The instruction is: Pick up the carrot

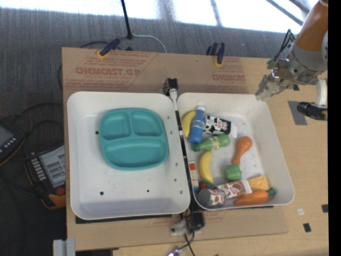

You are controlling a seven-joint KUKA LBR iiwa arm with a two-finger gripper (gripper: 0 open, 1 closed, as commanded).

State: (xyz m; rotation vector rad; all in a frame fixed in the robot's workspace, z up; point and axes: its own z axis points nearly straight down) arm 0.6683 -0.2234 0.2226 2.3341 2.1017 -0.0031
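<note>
The carrot, orange with a green top, lies along the front wall of the right bin, near its front right corner. It rests against a yellow cheese wedge and a red-and-white packet. My gripper hangs above the bin's far right corner, well behind the carrot. Its fingers stand open with nothing between them.
The right bin also holds a blue bottle, two bananas, a cow-print carton, an orange drumstick and a green pepper. A teal divided plate lies in the left bin.
</note>
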